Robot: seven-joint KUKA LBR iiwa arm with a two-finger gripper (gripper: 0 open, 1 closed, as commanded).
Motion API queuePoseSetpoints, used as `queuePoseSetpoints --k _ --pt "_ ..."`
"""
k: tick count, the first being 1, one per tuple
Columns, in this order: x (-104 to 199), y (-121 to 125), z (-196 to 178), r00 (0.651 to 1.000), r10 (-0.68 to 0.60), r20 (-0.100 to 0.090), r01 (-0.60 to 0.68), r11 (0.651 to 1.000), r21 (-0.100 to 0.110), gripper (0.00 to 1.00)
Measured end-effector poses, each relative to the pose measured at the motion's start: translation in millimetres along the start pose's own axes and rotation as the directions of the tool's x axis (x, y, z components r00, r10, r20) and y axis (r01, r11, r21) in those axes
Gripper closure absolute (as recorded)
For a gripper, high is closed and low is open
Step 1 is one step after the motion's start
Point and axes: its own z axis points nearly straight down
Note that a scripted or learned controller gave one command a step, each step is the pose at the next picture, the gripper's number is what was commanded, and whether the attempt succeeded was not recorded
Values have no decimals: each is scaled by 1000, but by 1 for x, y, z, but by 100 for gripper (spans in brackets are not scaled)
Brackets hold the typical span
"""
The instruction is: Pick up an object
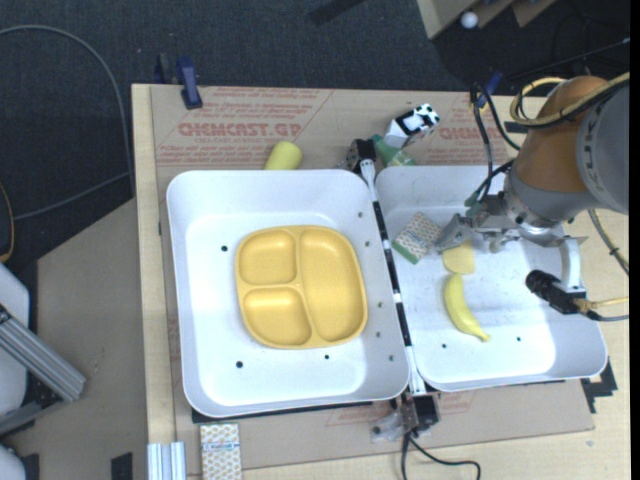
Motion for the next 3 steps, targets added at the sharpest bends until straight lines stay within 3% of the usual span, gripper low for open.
queuePoseSetpoints --k 1,2,3 --pt "31 -28 10 1000 -2 0 2 1000 2 0" --pt "37 -81 10 1000 0 0 0 1000 2 0" --pt "38 -80 1 1000 1 0 -1 1000 0 100"
